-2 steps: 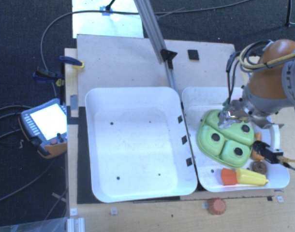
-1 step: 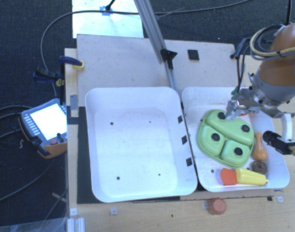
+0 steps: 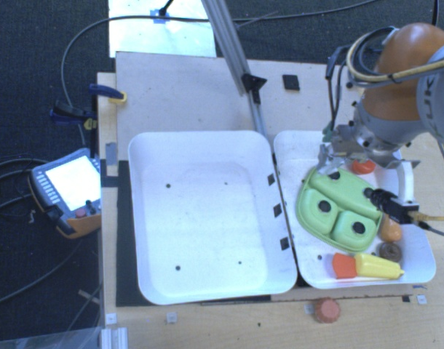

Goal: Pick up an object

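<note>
Over the right bin (image 3: 426, 267), the gripper (image 3: 337, 155) is seen low at the upper edge of the green toy (image 3: 337, 208); whether anything is pinched cannot be told, the wrist hiding that part. A red piece (image 3: 363, 167) is half covered behind the toy, while an orange block (image 3: 344, 266), yellow piece (image 3: 378, 267) and brown disc (image 3: 389, 251) are crowded along the near rim. Open room is offered by the left bin (image 3: 204, 209).

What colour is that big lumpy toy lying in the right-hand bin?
Light green, with dark round spots: the big toy shows clearly in the overhead camera view.
</note>
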